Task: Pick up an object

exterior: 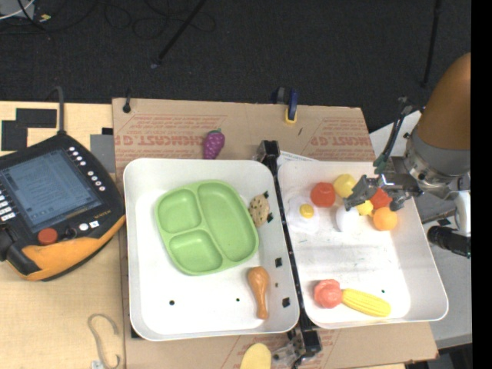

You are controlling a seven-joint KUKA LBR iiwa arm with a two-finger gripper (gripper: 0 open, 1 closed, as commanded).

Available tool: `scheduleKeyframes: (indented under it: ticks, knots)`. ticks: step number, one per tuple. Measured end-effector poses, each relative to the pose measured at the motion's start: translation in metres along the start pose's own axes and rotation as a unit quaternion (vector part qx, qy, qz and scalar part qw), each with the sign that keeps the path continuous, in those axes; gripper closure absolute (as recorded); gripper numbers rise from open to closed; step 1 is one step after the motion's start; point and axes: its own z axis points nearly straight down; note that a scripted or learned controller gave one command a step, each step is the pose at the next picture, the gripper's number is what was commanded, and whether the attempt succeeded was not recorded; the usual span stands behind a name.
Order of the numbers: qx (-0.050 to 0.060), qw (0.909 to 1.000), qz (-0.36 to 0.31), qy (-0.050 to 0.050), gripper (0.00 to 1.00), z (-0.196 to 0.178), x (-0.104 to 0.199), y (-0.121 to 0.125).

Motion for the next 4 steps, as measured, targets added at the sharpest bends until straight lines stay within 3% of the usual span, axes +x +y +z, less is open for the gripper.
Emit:
scheduleKeyframes:
  ticks: [1, 4]
  knots:
    - [-0.007, 1.0000, -0.001, -0.001, 0.00, -0.007, 0.000, 0.002]
    - [-0.004, 1.0000, -0.001, -0.001, 0.00, 0.157, 0.014, 0.001]
